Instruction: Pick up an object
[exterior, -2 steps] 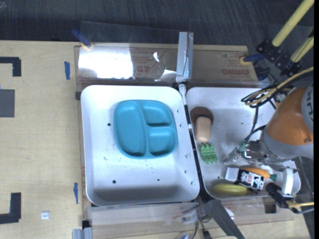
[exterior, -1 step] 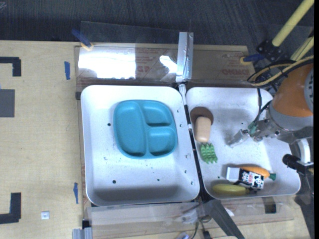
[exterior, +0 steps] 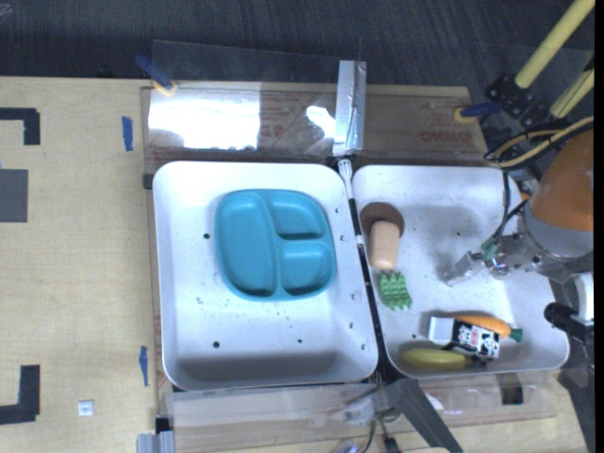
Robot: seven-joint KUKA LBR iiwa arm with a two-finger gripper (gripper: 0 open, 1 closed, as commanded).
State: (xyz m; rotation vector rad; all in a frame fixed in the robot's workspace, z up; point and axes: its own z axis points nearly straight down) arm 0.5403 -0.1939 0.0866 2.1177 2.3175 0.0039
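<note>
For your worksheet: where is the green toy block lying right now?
In the camera view, the green block lies in the right bin, near its left wall, just below the mushroom-shaped toy and above the banana.

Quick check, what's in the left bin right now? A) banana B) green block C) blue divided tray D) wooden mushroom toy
C. The blue divided tray lies alone in the left bin; the banana, the green block and the wooden mushroom toy all sit in the right bin.
</note>
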